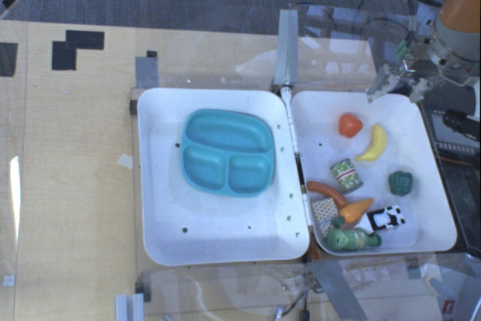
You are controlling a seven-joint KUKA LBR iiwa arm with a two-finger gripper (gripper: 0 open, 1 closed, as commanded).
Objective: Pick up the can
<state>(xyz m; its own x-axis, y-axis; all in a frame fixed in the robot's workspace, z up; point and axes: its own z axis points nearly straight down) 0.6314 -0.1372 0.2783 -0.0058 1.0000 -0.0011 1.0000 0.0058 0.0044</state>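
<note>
Camera view has the gripper hanging over the far rim of the right bin, its two fingers spread apart with nothing between them, touching no object. Well below it, the can lies tilted near the bin's middle, a short cylinder with a green-and-white label whose writing is too small to read. Around it sit a red tomato, a curved yellow banana, a dark green pepper and an orange carrot. A smooth blue sectioned plate rests in the left bin.
</note>
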